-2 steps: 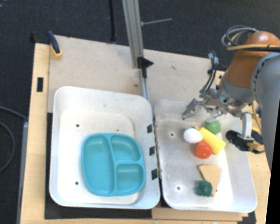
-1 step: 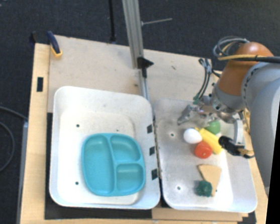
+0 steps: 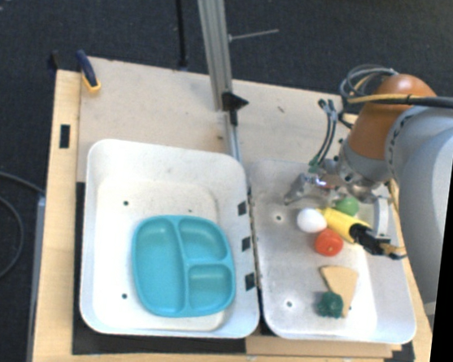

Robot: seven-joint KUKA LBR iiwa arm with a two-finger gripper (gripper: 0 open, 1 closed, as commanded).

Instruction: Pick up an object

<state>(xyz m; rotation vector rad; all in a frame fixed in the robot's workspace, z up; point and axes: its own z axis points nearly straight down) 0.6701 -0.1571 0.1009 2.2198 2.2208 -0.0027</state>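
**Gripper over right-bin toy cluster, grasp not confirmed**

Step judged: descend and close on one item. Best bet is the white egg (image 3: 312,220), right of frame centre in the right bin (image 3: 390,319); it sits clear on its left side. Centre the fingers over it and avoid the yellow banana-like toy (image 3: 344,223) touching its right and the red tomato (image 3: 328,243) just below. The green piece (image 3: 346,206) is tucked under the wrist, so riskier. The tan wedge (image 3: 339,280) and dark green broccoli (image 3: 328,305) lie lower, apart from the cluster.

Arm enters from upper right, orange band up, wrist pointing down. Gripper (image 3: 315,184) hangs just above the egg; cannot tell if the pincer is apart or together, nothing seen between it. Blue divided plate (image 3: 183,265) in left bin (image 3: 106,161).
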